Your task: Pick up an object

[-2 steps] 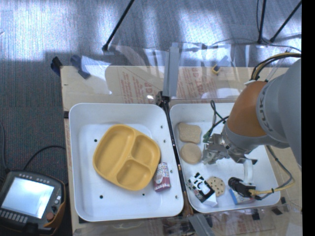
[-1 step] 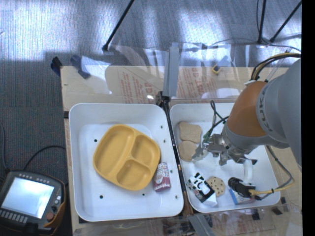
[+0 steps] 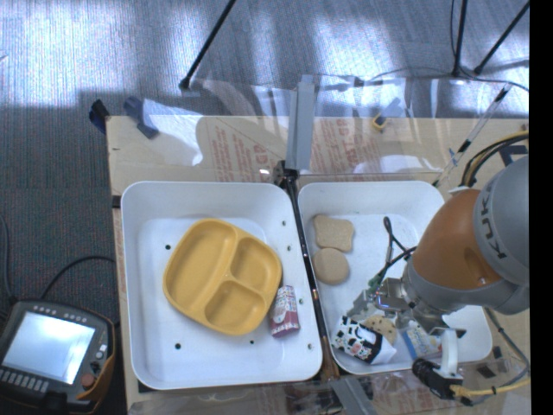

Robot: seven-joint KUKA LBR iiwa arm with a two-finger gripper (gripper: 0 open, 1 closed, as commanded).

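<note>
Target not specified; nearest candidate is the black-and-white cow-patterned toy [image 3: 359,339], lying at the front edge of the right bin [image 3: 432,199], among a small clutter of mixed pieces. Gripper [image 3: 386,305] sits low in that bin, just above and behind the toy, wrist angled down into the clutter. Jaw state: cannot tell, as the wrist and wiring hide the tips. Nothing can be seen held.

Other items in the right bin: two tan cookie-like pieces, one squarish [image 3: 333,233] and one round [image 3: 331,266], near the left wall, well apart from the gripper. A bluish flat piece [image 3: 415,342] lies just right of the toy.

Left bin [image 3: 147,206]: yellow divided plate [image 3: 223,275] in the middle, a small red-and-white can [image 3: 284,310] lying touching its front right corner.

Risks, as judged:
- Clutter under the gripper is tight; a close could catch two items or just an edge, giving a slip on lift.
- Toy looks soft and lies against the front wall; a descent may pin it against the rim instead of straddling it.
- Loose cable [image 3: 393,240] near the wrist could snag.
</note>
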